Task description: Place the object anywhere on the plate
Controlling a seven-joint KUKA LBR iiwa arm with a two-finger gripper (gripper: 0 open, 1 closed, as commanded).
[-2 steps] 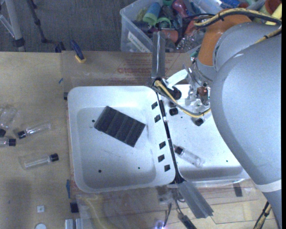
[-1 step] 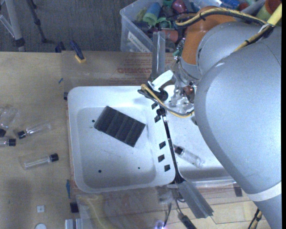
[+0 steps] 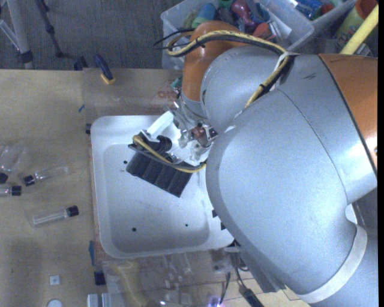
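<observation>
White bin, seen from above, with the grey arm reaching over the bin's right side and covering that side. The gripper hangs low over the bin's upper middle, below the orange band. How far the gripper is open cannot be told, nor whether it has hold of anything, as the wrist hides its tip.

A black ridged slab lies tilted on the bin's floor, in the bin's upper middle, just beside and below the gripper. The slab's upper right edge runs under the gripper; whether the two touch cannot be told. Two dark specks sit on the bin's floor near its lower rim.

Left of the bin, on the wooden bench, lie clear vials with black caps. Beyond the bin's upper left corner lies a blue clamp. Beyond the bin's upper rim stands a clear crate of coloured items.
</observation>
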